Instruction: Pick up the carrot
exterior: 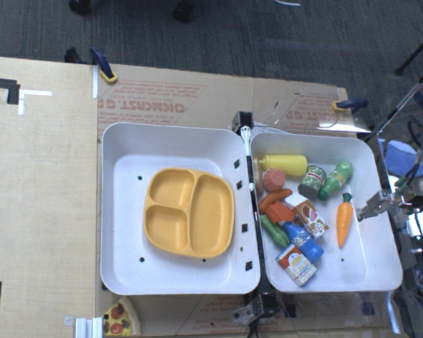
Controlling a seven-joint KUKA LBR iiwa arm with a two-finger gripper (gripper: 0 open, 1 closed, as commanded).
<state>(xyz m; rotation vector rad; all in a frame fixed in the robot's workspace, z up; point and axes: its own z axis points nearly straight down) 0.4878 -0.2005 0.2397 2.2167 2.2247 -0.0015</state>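
Carrot point(344, 223): flat on the floor of the right bin point(377, 271), close to its right wall, green top toward the far edge, tip toward the near edge. Lies alone, with bare floor on both sides and a small gap from the heap of toy food along the bin's left wall.

Gripper point(374, 208): just over the right rim of that bin, beside the carrot's leafy end and apart from it. Open or closed, cannot tell; too small and too cluttered there to judge. Holds nothing visible.

Likely risks from here:

- Clipping the right wall on the way down, since the carrot lies so near it and leaves little room on that side.
- Closing along the length instead of across it, and squeezing the smooth, tapered body out sideways.
- Gripping at the thin tip or the soft top, and losing the load on the lift; better across the thick middle.
- Coming down off-centre and only nudging the carrot toward the juice box point(312, 221) and green bottle point(336, 179) nearby, ending in a crowded, harder grasp.
- Stopping short of the floor and closing on air.
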